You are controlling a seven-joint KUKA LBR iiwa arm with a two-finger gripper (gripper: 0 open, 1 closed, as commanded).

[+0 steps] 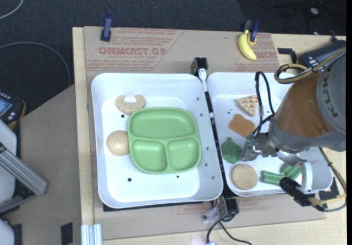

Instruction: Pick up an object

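Green leafy toy (pixel 231 150) lies at the lower left of the right-hand bin (pixel 220 82), and the gripper (pixel 252 149) sits low just beside it, at the end of the grey arm (pixel 308 117) that comes in from the right of the frame. Whether the claw is spread or pressed together cannot be told from this angle, and nothing shows pinched in it. Close below lies a tan round cookie (pixel 244 176), above it a brown piece (pixel 242 125) and a waffle wedge (pixel 248 104), and a green cylinder (pixel 279 176) to the lower right. To do the grasp well, I judge the claw should centre over the leafy piece alone, drop straight down, and close firmly before lifting, since the crowded neighbours and the bin wall could nudge it aside. Over in the left bin (pixel 104 128), the green divided tray (pixel 164 139) sits well apart.
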